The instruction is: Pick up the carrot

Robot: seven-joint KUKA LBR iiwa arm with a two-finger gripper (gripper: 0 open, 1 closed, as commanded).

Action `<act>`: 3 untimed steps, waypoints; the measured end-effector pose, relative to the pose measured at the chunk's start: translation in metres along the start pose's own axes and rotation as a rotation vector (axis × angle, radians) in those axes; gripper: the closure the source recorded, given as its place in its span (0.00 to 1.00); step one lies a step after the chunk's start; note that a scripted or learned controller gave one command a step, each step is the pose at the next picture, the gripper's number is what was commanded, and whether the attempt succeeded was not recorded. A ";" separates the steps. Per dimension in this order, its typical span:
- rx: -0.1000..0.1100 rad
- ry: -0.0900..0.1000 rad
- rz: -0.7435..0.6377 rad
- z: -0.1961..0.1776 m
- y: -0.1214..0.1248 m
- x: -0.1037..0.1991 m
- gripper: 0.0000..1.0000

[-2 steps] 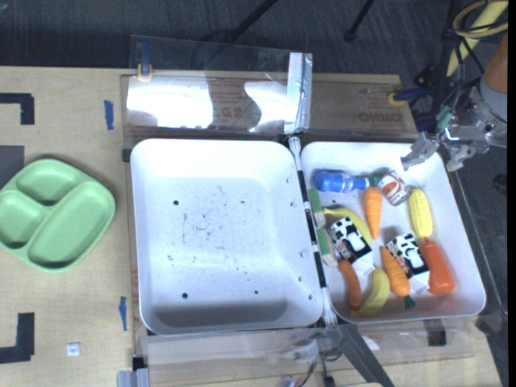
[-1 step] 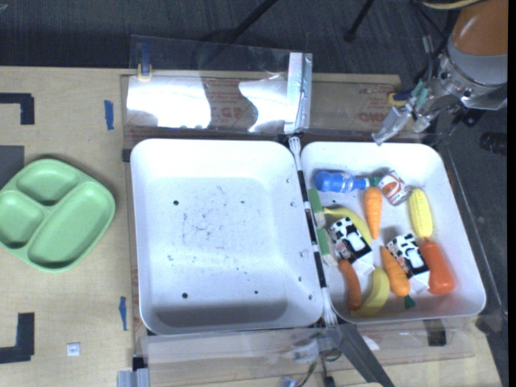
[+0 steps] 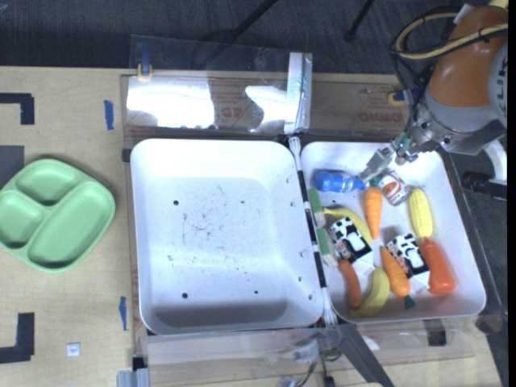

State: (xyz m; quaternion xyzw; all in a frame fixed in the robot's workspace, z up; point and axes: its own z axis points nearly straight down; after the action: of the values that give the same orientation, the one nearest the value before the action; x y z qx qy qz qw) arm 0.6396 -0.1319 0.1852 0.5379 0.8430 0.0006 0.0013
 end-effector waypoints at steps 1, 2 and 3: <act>-0.002 -0.001 0.123 0.099 -0.025 -0.031 0.00; -0.010 -0.006 0.124 0.084 -0.023 -0.033 1.00; -0.011 -0.006 0.124 0.084 -0.023 -0.034 0.00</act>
State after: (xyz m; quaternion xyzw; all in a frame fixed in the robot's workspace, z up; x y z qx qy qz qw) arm 0.6331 -0.1721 0.1010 0.5891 0.8080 0.0035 0.0066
